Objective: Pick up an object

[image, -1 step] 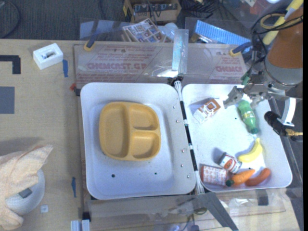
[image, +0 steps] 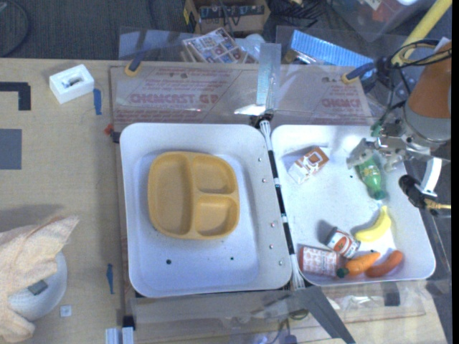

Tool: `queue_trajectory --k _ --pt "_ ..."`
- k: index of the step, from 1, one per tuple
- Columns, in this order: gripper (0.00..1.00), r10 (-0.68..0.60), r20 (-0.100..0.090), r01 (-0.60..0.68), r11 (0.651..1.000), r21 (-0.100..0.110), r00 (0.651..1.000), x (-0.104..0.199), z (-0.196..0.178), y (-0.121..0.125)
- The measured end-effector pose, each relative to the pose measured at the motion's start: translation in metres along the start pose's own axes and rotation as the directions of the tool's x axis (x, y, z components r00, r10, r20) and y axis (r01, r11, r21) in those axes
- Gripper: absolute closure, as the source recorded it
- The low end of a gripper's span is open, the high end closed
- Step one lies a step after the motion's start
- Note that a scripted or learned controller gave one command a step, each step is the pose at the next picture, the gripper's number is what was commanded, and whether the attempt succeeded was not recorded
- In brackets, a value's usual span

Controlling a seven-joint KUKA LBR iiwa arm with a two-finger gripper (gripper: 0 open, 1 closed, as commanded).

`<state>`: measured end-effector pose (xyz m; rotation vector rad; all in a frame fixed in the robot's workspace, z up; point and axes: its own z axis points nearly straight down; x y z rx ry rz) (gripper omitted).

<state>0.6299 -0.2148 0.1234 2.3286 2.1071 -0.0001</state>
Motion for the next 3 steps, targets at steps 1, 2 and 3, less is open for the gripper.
queue_trajectory --k 1,2,3 --pt "0.00 0.039 -0.008 -0.039 0.999 -0.001 0.999 0.011 0.036 0.011" --pt "1.00 0.037 -0.001 -0.037 0.999 -0.005 0.999 0.009 0.025 0.012" --pt "1.00 0.118 -0.001 -0.118 0.993 -0.001 0.993 0.097 -0.087 -0.014"
